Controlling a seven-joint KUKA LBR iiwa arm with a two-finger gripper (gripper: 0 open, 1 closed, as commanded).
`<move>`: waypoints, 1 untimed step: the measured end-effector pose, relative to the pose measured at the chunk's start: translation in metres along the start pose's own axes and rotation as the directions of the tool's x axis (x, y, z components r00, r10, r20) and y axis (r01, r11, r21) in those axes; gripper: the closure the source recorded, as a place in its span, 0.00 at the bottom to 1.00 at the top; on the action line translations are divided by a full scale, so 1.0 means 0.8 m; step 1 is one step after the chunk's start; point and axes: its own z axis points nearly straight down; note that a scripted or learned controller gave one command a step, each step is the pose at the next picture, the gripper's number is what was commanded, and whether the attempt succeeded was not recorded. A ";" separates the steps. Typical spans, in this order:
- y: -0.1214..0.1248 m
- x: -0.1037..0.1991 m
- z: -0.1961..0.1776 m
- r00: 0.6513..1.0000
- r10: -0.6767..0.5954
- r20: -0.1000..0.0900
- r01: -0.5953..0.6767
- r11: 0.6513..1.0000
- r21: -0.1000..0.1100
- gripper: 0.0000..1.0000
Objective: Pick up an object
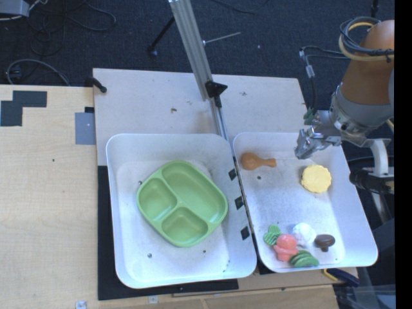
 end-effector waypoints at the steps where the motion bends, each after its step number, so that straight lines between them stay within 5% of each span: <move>1: -0.024 0.071 0.017 1.000 -0.006 -0.004 0.006 1.000 0.008 1.00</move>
